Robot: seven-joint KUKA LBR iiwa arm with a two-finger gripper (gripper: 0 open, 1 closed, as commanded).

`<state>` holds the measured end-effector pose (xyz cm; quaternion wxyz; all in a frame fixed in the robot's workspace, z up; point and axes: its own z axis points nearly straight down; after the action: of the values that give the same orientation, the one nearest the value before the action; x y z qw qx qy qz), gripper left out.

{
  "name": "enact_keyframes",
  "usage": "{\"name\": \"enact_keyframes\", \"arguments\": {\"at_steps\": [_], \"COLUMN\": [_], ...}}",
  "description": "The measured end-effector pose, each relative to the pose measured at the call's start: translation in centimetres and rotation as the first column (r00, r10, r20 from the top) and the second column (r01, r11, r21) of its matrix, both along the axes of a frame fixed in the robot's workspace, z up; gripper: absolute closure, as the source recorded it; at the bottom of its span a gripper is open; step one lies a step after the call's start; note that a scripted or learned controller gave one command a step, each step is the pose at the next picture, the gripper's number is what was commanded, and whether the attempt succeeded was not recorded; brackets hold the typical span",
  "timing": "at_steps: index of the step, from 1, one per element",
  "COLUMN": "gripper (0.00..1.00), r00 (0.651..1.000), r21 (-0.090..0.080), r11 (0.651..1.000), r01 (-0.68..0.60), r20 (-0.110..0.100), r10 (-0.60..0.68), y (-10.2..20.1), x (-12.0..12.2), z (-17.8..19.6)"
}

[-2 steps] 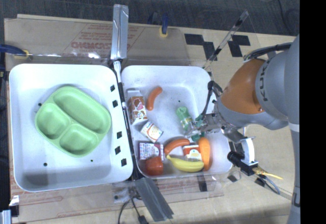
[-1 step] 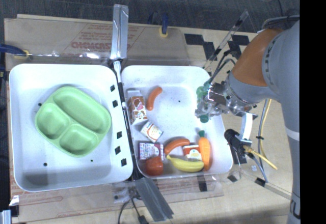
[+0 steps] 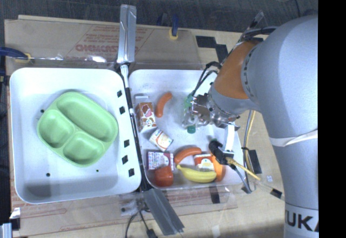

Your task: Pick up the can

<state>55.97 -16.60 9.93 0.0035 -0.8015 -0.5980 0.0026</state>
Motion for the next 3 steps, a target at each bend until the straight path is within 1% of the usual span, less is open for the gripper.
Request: {"name": "enact_keyframes", "arguments": {"at_steps": [1,2,3], "gripper": [1.0,1.0,1.0], "r00": [0.913,0.926,0.857], "r21": [-0.003,-0.003,-0.001], "r11": [0.913,0.926,0.857], "r01": [0.409,0.377,0.516], "r20": [0.002,-0.001,-0.001], "r10": [-0.409,-0.377,-0.516], "y": [4.1,6.3,-1.2], "x": [4.7,-0.3,6.8], "z": [7.4,-1.1,1.5]}}
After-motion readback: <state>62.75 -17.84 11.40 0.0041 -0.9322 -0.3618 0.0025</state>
